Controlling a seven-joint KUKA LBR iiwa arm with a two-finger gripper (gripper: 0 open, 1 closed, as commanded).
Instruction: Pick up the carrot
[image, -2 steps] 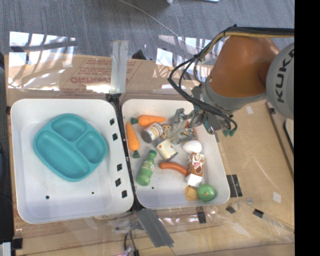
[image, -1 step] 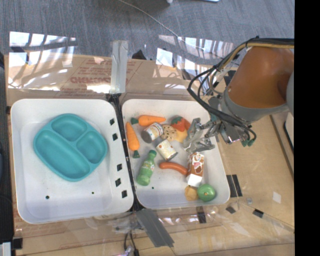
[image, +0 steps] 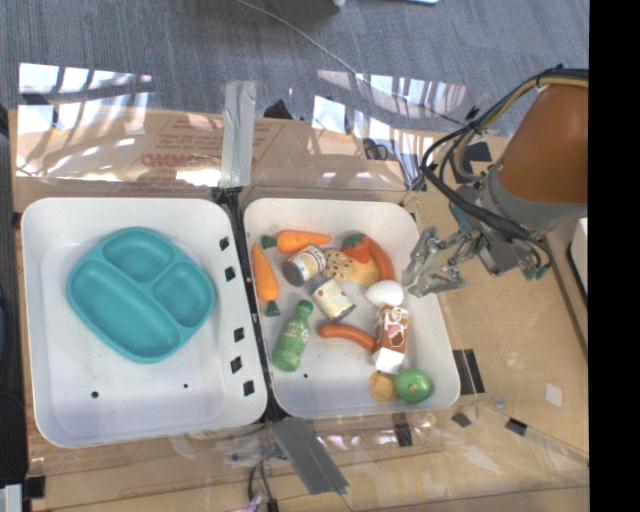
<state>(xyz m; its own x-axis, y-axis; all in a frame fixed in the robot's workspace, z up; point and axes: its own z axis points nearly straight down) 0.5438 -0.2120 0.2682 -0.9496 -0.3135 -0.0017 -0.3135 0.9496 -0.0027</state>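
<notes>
— Where is the carrot (image: 264, 277)?

— In the right bin (image: 437, 350), lying lengthways against its left wall; a second one (image: 300, 240) lies near the top edge, beside a small can (image: 306, 264).

— And the hand (image: 432, 266)?

— At the bin's right rim, above the white egg (image: 385, 293), well apart from both carrots. Its fingers look spread, nothing between them — likely staged at the edge before reaching across the clutter.

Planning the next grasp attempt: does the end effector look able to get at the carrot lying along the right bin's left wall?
Probably yes. The carrot lies uncovered, while the end effector hovers at the bin's opposite edge.
</notes>
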